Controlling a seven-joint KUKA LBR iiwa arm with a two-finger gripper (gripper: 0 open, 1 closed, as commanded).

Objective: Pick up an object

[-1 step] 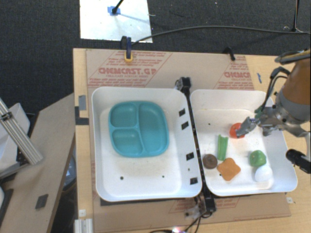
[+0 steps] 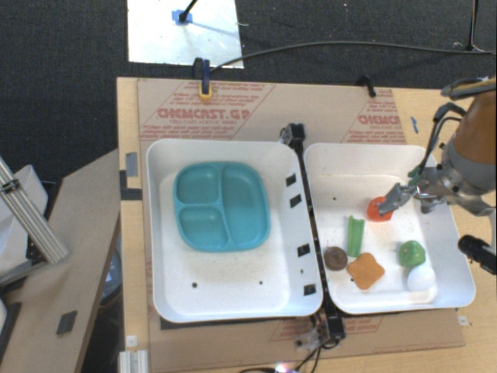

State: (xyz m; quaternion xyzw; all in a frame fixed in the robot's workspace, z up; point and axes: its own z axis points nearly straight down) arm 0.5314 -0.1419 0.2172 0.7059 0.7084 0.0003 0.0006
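My gripper (image 2: pixel 397 196) reaches in from the right over the right bin (image 2: pixel 342 162), its tip just above and touching the edge of a red round object (image 2: pixel 377 211) near the bin's middle. Below it lie a green stick-shaped piece (image 2: pixel 355 235), a brown round piece (image 2: pixel 335 258), an orange lumpy piece (image 2: pixel 365 270), a green ball-like object (image 2: pixel 411 252) and a white object (image 2: pixel 421 278). The red object rests on the bin floor, partly covered by the gripper.
The left bin (image 2: pixel 225 294) holds a teal divided plate (image 2: pixel 221 207). A black divider (image 2: pixel 305 216) with clips runs between the bins. The arm's grey and orange body (image 2: pixel 470 154) hangs over the right bin's far right side.
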